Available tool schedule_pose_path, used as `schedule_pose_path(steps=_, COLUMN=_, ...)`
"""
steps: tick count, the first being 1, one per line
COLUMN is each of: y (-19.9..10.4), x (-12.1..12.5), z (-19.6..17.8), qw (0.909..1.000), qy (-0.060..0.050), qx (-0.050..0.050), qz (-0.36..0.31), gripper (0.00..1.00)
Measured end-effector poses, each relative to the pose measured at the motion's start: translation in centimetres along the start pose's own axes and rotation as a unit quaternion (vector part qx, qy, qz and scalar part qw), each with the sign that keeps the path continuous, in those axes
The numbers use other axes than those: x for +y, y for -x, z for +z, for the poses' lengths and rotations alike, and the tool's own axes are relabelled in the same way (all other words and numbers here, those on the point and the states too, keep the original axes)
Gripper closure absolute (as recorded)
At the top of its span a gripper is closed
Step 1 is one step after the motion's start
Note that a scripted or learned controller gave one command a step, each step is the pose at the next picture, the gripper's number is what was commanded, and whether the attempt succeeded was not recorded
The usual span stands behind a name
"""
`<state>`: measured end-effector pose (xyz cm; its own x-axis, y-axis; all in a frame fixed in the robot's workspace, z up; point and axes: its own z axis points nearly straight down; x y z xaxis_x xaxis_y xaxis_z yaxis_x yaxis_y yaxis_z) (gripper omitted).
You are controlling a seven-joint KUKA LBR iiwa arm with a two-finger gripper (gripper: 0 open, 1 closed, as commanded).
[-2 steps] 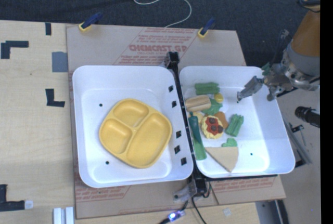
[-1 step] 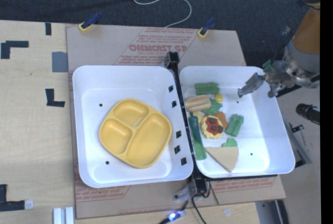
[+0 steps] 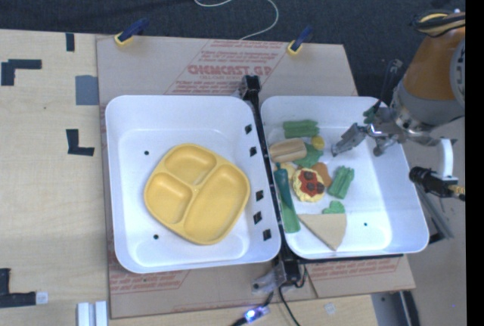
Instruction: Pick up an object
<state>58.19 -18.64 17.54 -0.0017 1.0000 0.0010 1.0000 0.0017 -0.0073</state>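
A: What takes up the most room here?

B: The flat brown cardboard sheet with red printing (image 3: 227, 67) under everything, lying on the pale wooden bench (image 3: 45, 188). On it sit two shallow white plastic bins side by side: the left bin (image 3: 125, 188) and the right bin (image 3: 393, 218), their inner walls touching.

A: And the arm?

B: The grey arm with the orange band (image 3: 435, 67) comes in from the right, over the far right corner of the right bin. Its two-finger metal gripper (image 3: 361, 141) hangs above bare white bin floor, just right of the toy food. The fingers stand apart, with nothing between them.

A: What is in the left bin?

B: A yellow plastic plate with three compartments (image 3: 198, 193), lying flat near the middle.

A: Then the things to pick?

B: All in the left half of the right bin, bunched together. Nearest is a tan wedge shaped like a sandwich slice (image 3: 327, 229). A long dark green cucumber-like stick (image 3: 286, 203) lies along the left wall. Beside it is a small round yellow pizza with red topping (image 3: 310, 184), and right of that a green ribbed vegetable piece (image 3: 341, 181). Further off lie a tan hot-dog bun (image 3: 287, 150) and a green leafy piece (image 3: 300, 127).

A: Anything smaller?

B: Two blue-and-yellow clamps, a left clamp (image 3: 130, 31) and a right clamp (image 3: 300, 38), at the sheet's far edge.
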Motion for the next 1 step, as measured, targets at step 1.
schedule_pose_path(steps=1, y=0.55, x=-0.17, z=6.26, qw=1.0, qy=0.0, qx=0.0, qz=0.0, gripper=0.0)
